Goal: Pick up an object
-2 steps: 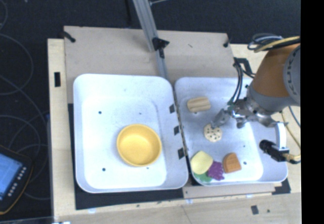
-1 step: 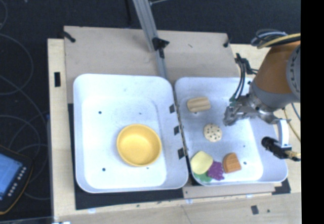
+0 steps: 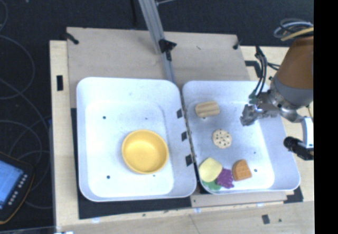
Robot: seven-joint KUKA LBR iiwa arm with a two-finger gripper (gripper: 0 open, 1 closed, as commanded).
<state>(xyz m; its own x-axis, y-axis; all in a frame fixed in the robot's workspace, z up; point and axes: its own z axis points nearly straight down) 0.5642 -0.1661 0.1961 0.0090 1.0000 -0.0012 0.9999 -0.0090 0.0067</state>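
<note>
The right bin holds a tan log-shaped piece near its back left and a round cookie with dark chips at its middle. Along its front lie a yellow-green piece, a purple piece and an orange-brown piece. My gripper hangs over the right part of this bin, to the right of the tan piece and above the cookie. It is small and dark in this view, and I see nothing held in it.
The left bin holds a yellow bowl near its front. A grey metal pole slants down from the top to the gap between the bins. Cables and a tablet lie on the floor at the left.
</note>
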